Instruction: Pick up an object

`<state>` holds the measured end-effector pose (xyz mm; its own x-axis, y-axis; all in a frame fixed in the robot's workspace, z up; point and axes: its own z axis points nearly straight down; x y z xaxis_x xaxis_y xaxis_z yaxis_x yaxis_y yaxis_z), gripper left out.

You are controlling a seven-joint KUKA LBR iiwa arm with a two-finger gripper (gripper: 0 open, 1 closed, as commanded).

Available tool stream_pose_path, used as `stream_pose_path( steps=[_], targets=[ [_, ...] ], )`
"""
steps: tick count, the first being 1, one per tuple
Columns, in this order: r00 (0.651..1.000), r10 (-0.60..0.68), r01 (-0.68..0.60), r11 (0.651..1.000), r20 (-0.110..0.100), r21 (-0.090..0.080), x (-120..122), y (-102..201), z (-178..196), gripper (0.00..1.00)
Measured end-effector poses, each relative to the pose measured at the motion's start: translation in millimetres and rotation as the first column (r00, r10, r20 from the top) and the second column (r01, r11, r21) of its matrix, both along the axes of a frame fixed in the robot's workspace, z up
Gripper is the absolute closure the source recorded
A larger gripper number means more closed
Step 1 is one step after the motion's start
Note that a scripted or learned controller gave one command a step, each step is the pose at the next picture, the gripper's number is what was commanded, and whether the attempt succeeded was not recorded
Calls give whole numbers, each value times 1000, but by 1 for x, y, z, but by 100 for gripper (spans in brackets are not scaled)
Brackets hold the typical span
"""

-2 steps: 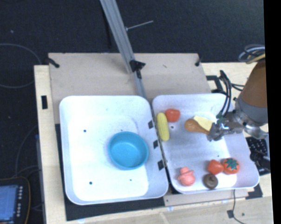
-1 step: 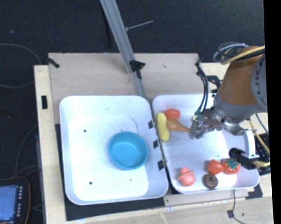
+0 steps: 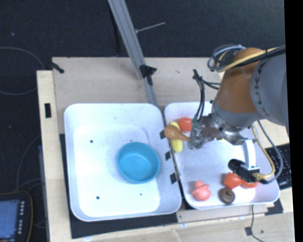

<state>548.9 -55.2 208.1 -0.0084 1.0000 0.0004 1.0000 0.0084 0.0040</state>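
Claw [image 3: 197, 137] of dull grey metal, low over the upper left part of the right bin [image 3: 211, 165], beneath the glossy orange band [image 3: 238, 91] of the arm; how wide open, impossible to tell from this slant, and nothing seen clamped in it.

From the left: pale wooden desk [image 3: 99, 80]; left bin [image 3: 82, 131], shallow, smooth white plastic with rounded corners; in its middle a round blue bowl [image 3: 138, 162], upright, smooth-walled.

Across the divide, against the right bin's left wall, a tight cluster just left of the claw: a tan rounded piece [image 3: 173, 132], a small yellow piece [image 3: 177, 144] below it, and an orange-red rounded piece [image 3: 185, 125] above, nearest the claw, whether touching it unclear.

Along the lower wall, well apart from the claw: a pink lumpy toy [image 3: 200, 190], a brown disc [image 3: 226, 195], a red-orange piece [image 3: 233, 180].
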Motion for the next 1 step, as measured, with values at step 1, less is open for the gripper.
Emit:
stream_pose_path(
  steps=[1],
  targets=[
    [1000,3,-3,1000,-4,4,8,62,7,100]
  ],
)
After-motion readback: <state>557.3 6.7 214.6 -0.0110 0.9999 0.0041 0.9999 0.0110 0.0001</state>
